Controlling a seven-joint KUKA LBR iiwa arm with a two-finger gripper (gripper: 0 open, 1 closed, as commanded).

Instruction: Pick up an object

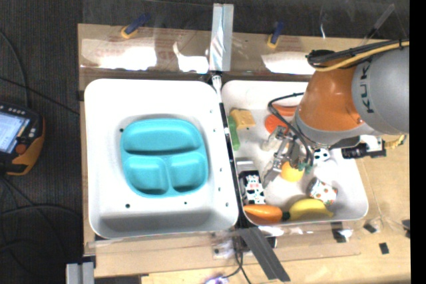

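**Reaching into the right bin over a yellow ball**

Hovering low in the right bin (359, 206), the end effector (287, 163) has its fingers spread apart, with nothing clearly gripped between them. A yellow ball (291, 173) sits just below the fingertips, touching or nearly touching them; contact cannot be confirmed. Beyond it, toward the near rim, lie a banana (309, 209) and an orange carrot (263, 212). To the end effector's left stands a cow-print block (251, 189); farther up-left is a tan block (243, 118). A spotted cup (323, 192) rests to its lower right. Well to the left, a blue tray (164, 155) lies in the left bin (100, 143).
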